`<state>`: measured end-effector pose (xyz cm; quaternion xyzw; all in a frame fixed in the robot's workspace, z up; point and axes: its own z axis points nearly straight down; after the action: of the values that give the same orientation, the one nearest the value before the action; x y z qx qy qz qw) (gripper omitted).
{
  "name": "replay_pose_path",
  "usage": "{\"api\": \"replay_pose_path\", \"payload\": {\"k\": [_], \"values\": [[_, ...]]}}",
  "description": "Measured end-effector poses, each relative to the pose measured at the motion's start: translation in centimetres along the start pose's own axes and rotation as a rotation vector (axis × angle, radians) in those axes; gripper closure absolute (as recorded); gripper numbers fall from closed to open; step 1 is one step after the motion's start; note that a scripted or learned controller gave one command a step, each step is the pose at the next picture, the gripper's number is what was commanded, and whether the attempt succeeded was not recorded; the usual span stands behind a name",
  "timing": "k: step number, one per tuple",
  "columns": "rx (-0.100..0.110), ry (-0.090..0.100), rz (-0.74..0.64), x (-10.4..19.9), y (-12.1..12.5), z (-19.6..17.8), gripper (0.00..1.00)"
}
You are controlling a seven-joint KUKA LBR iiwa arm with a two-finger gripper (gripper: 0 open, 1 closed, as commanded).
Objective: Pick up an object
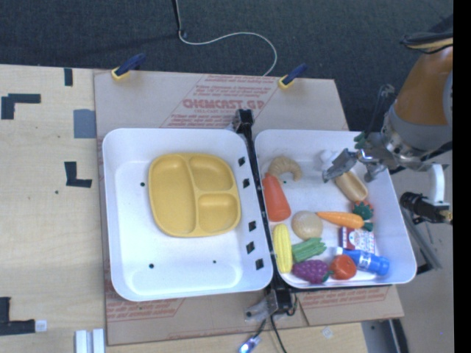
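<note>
- The gripper (pixel 352 163) is seen over the far right part of the right bin (pixel 401 219), hanging from the grey arm with its orange band (pixel 427 79), which reaches in from the right.
- The two fingers are spread apart, one (pixel 337 166) pointing left and the other (pixel 369 166) lying to its right; nothing is seen held between them.
- A tan bread-roll toy (pixel 352 186) lies directly under and just near of the fingers; whether it is touched cannot be told.
- Left of the gripper, a croissant toy (pixel 284 168) is placed by the far left wall of the right bin, with a red-orange pepper toy (pixel 276 197) just near of it.
- Near of the roll, a small carrot (pixel 341 218) lies across the bin, a pale round potato toy (pixel 307 224) beside its left end.
- At the near end of the bin a corn cob (pixel 282 247), a green vegetable (pixel 309 250), purple grapes (pixel 310 271), a tomato (pixel 343 267), a red-and-white carton (pixel 356 239) and a blue bottle (pixel 368 262) are crowded together, close or touching.
- In the left bin (pixel 121 219) a yellow divided plate (pixel 195 195) is set, well apart from the gripper.
- Both bins rest on a cardboard sheet (pixel 213 101) held by two clamps (pixel 129 66) at its far edge.
</note>
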<state>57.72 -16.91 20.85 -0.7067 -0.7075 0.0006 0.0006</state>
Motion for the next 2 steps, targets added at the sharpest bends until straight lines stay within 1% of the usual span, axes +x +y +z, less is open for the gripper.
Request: {"api": "replay_pose_path", "payload": {"k": [1,2], "values": [[0.013,0.006,0.001,5.1,-10.0,3.9,0.00],[0.001,0.005,-0.013,17.2,-9.4,2.4,0.00]]}}
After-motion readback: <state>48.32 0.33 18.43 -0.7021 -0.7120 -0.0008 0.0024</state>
